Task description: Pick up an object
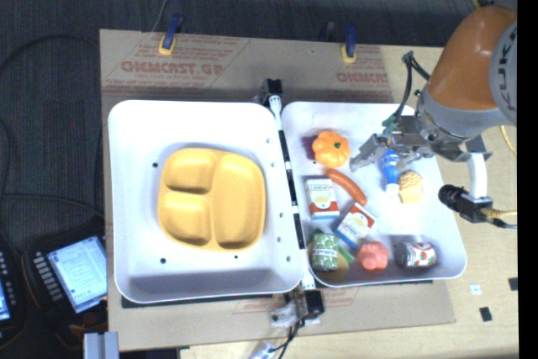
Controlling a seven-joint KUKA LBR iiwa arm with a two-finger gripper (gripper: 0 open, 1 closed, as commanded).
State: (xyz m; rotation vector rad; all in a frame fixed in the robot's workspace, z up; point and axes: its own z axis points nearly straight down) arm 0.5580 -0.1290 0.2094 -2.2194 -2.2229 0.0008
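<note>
My gripper (393, 149) hangs over the upper right part of the right bin (450, 261), at the end of the grey arm with its orange band. Directly beneath it lies a small blue object (389, 171), with a pale yellow piece (410, 186) just to its right. An orange pumpkin (330, 148) sits to the left of the gripper. A red sausage (347, 185), two small cartons (321, 197) (355, 224), a green item (325, 251), a pink item (374, 256) and a can (416, 253) lie lower in the bin.
The left bin (134, 130) holds a yellow divided tray (213, 196). A black divider with a clamp (273, 92) runs between the bins. A black cable fitting (461, 201) sticks out at the right bin's right rim.
</note>
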